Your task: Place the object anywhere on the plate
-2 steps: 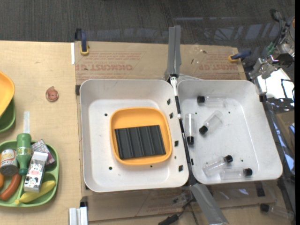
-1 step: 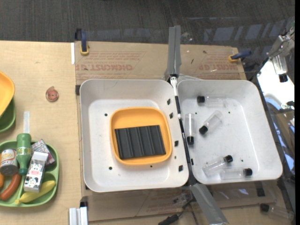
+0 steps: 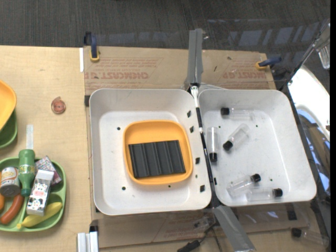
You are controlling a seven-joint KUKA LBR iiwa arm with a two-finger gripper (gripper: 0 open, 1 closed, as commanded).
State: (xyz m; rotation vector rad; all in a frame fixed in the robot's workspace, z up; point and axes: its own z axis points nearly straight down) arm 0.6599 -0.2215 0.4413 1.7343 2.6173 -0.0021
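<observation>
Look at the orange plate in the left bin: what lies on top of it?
A dark ribbed rectangular block lies flat on the orange plate, covering most of its middle. The plate's surface under the block is hidden. The clear vials lie in the right bin.

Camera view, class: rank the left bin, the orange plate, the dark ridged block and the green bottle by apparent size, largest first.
1. Left bin
2. Orange plate
3. Dark ridged block
4. Green bottle
The gaps are clear, so none tie.
</observation>
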